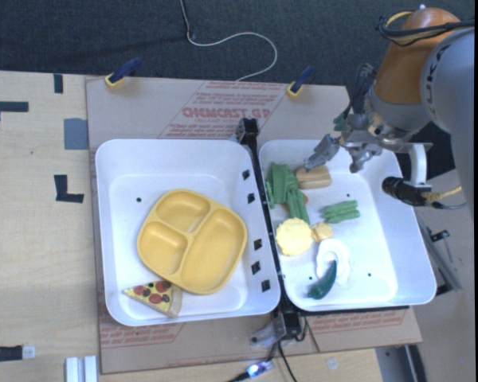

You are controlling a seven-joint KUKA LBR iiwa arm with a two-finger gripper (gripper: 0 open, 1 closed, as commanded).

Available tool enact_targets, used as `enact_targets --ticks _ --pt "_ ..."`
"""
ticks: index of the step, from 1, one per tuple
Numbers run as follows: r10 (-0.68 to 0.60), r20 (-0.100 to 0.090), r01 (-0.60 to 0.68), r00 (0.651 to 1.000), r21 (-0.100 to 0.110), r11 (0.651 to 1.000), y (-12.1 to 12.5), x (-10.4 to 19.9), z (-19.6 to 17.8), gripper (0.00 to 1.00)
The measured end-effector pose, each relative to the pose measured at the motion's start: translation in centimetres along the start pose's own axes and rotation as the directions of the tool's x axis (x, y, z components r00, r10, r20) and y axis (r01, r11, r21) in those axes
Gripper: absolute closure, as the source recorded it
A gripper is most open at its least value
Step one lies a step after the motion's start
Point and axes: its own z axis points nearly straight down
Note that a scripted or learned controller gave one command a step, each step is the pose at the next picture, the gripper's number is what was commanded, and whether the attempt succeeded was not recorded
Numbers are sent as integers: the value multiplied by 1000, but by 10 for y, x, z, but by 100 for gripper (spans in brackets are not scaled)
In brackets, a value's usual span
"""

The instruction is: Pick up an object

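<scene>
Hand [340, 155]: spread apart, nothing gripped | positioned above right bin [398, 237] | tan block [314, 179] seen just beside one fingertip

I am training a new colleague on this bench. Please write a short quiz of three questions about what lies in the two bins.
1. True or false: the yellow divided plate lies in the right bin.
2. Which thing lies near the front corner of the left bin? A) pizza slice B) green beans C) tan roll
3. Fill in: the gripper hovers over the ___ bin.

Key: 1 false; 2 A; 3 right.
</scene>
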Motion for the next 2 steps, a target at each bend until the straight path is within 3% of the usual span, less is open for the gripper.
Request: enact_targets --ticks 1,2 --pt "-3 2 3 1000 -14 1000 3 0 -9 0" --pt "-3 2 3 1000 -10 1000 10 8 48 0"
